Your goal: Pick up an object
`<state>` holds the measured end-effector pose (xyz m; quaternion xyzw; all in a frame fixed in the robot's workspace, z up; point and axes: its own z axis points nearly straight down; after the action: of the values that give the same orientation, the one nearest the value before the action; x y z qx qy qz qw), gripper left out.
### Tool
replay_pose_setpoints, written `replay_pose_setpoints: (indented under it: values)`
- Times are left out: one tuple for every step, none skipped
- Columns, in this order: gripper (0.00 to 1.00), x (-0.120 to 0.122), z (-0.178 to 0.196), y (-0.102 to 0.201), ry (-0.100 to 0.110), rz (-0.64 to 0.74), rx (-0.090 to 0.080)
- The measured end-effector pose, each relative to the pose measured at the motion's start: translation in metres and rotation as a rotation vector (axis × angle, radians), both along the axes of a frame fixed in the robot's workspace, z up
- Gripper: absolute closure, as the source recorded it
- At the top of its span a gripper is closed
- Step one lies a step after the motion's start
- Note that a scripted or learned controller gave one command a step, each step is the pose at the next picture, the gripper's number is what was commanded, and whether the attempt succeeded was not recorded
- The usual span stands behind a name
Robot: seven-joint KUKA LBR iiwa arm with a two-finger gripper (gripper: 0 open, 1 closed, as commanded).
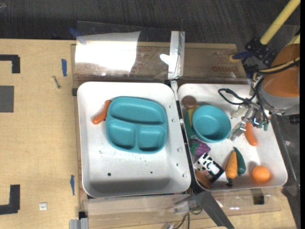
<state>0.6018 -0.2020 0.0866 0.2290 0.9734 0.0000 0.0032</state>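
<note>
My gripper (245, 122) hangs over the right bin (276, 151), just right of a teal bowl (211, 123). A small orange carrot-shaped piece (250, 134) sits right at the gripper's lower end, and I cannot tell whether the two touch. Nearer the front of this bin lie an orange-yellow carrot (231, 164), a dark green piece (241, 162) beside it and an orange ball (260, 174). A black-and-white object (208, 165) and a purple one (200, 147) lie below the bowl.
The left bin (95, 171) holds a teal divided plate (137, 124) with an orange sausage-shaped piece (100, 113) at its left rim. A brown item (189, 100) sits at the right bin's back left. Black cables (231, 97) loop over the back right.
</note>
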Motion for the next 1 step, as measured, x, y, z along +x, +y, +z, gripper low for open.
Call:
replay_pose_setpoints:
  values:
    - [0.0, -0.0193, 0.0005, 0.0155, -0.002, -0.07, 0.0]
